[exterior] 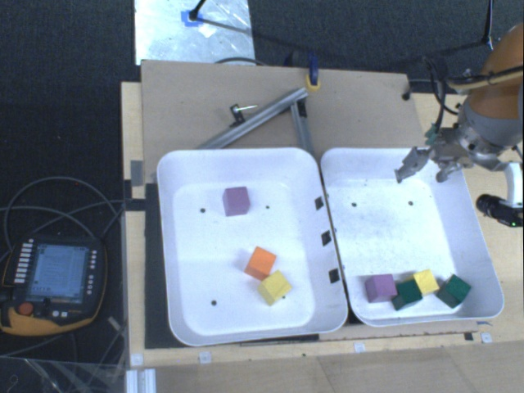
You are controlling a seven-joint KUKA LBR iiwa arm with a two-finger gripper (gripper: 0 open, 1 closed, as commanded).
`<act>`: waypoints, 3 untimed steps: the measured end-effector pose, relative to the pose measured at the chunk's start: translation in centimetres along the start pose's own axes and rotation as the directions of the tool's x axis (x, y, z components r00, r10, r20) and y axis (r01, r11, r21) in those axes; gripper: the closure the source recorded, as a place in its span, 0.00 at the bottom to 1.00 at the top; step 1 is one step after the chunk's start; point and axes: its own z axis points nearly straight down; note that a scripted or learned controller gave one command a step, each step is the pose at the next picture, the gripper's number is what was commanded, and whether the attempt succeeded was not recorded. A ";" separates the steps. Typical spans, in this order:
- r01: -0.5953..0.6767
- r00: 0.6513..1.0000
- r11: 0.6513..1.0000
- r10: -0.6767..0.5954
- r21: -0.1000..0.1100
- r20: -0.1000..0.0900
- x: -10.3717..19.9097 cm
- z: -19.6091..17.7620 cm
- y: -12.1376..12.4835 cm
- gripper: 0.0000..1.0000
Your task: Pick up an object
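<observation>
- Candidate objects, right white plastic bin (458, 219): purple cube (380, 286), dark green cube (406, 294), small yellow cube (426, 281), second dark green cube (453, 290), all in a row along the near wall; purple touches the first green one.
- Left white plastic bin (176, 219): purple cube (236, 201) toward the far side; orange cube (260, 262) and yellow cube (275, 287) touching, near the middle.
- My end effector (426, 164) hangs over the right bin's far edge, well apart from every cube, fingers spread, nothing between them.
- Both bins sit side by side on the tan worktop (360, 105).
- Grey metal bar (254, 119) lies slanted behind the left bin.
- Teach pendant (53, 283) off the worktop's left side.
</observation>
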 end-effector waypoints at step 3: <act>-0.003 1.000 1.000 0.003 0.003 0.000 -0.6 8.6 0.7 0.00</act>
